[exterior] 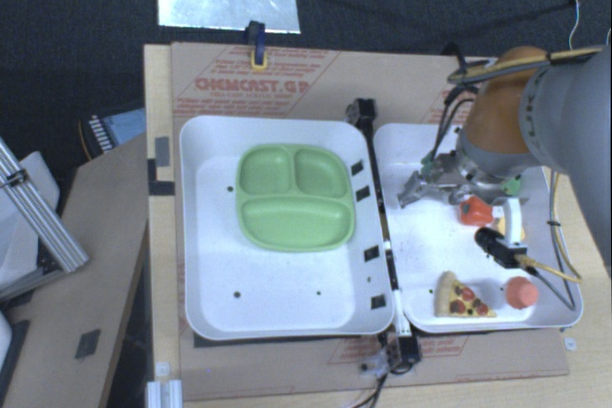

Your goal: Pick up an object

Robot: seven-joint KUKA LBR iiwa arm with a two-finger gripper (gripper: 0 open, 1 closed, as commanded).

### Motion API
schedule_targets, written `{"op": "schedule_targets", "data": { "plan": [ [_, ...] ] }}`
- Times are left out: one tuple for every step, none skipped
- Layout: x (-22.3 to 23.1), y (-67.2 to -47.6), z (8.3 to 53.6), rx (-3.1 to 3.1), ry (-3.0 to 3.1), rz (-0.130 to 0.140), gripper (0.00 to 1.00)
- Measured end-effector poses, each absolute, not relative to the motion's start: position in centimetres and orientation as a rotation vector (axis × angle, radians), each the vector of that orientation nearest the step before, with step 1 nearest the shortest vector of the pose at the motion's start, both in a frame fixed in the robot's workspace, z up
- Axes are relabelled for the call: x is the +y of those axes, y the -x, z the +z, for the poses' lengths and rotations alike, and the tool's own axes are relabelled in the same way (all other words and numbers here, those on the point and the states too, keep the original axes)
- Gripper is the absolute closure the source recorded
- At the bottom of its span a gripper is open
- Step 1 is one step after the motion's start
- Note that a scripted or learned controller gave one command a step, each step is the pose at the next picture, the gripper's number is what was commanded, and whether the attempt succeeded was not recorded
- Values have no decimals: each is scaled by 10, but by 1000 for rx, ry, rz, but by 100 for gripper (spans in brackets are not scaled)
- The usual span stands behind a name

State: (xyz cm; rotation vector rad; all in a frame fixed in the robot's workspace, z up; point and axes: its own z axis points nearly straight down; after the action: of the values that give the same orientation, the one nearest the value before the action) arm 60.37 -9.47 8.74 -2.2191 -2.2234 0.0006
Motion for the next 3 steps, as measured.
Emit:
{"op": "schedule_targets", "data": {
  "plan": [
    [-95,-605,101,-2226,2222,-3,100],
    [-101,-614,149,-2229,2222,-6,100],
    [-101,-616,203,-2230,2222,-7,100]
  ]
}}
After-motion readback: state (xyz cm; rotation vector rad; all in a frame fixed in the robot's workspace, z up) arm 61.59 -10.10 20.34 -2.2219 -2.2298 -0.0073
